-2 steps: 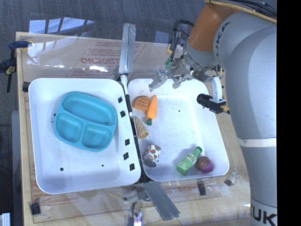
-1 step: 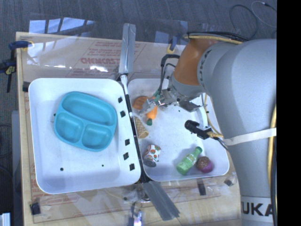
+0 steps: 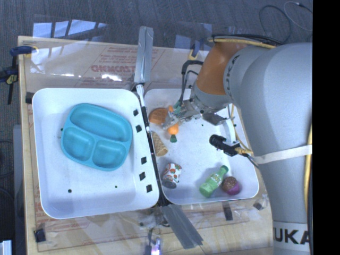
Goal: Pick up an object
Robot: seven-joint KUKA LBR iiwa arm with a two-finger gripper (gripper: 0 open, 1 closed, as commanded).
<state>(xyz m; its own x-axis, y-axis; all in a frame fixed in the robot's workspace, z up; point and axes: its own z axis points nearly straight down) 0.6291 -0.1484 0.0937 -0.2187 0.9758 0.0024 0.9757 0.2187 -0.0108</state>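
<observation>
Wooden desk [image 3: 79,230] seen from above, carrying two shallow white plastic bins side by side.

Left white bin [image 3: 53,190]: one smooth, sky-blue plastic plate [image 3: 96,136] with rounded corners, divided into three compartments. It lies flat near the bin's middle.

Right white bin [image 3: 194,158]: six loose things.
- At its left wall lie one tan, rounded bread roll [image 3: 156,115] and, just below it, one brown slice with a coarse textured face [image 3: 159,144].
- Nearer the front edge sits one small rounded thing with a red, white and dark pattern [image 3: 171,172].
- Just right of the roll lies one orange, carrot-shaped piece with a green tip [image 3: 172,129], the green tip pointing toward the front.
- The gripper [image 3: 178,115] stands directly at the carrot-shaped piece's upper end, and the two overlap in this view. Whether the gripper is spread, pressed together or pinching the piece cannot be told.
- Toward the front right corner lie one glossy green plastic bottle [image 3: 213,180], on its side and tilted, and, just beside it, one dark red round fruit [image 3: 230,185].

Far right: the grey arm [image 3: 276,100], smooth and cylindrical, with its orange band [image 3: 212,73] above the wrist, reaching over the right bin.
</observation>
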